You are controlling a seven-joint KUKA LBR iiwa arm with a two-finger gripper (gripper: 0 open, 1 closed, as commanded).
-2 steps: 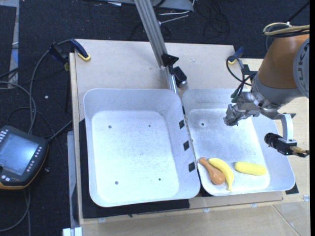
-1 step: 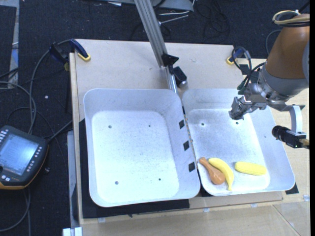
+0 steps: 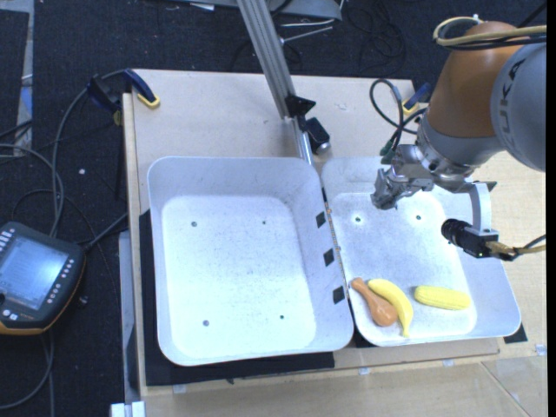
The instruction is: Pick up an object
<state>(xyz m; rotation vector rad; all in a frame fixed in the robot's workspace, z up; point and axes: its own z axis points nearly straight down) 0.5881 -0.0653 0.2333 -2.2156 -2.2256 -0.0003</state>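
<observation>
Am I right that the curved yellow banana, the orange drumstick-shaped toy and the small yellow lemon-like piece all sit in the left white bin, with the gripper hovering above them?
Not quite. The curved yellow banana, the orange drumstick-shaped toy and the small yellow lemon-like piece lie in the right white bin, not the left one. The camera view shows this. The gripper does hover above that bin, nearer its far end.

Arm above the right bin (image 3: 495,320)

The gripper (image 3: 385,200) hangs over the bin's far end; a banana (image 3: 393,300), possibly a drumstick (image 3: 374,303) and a yellow piece (image 3: 442,298) lie near.
</observation>
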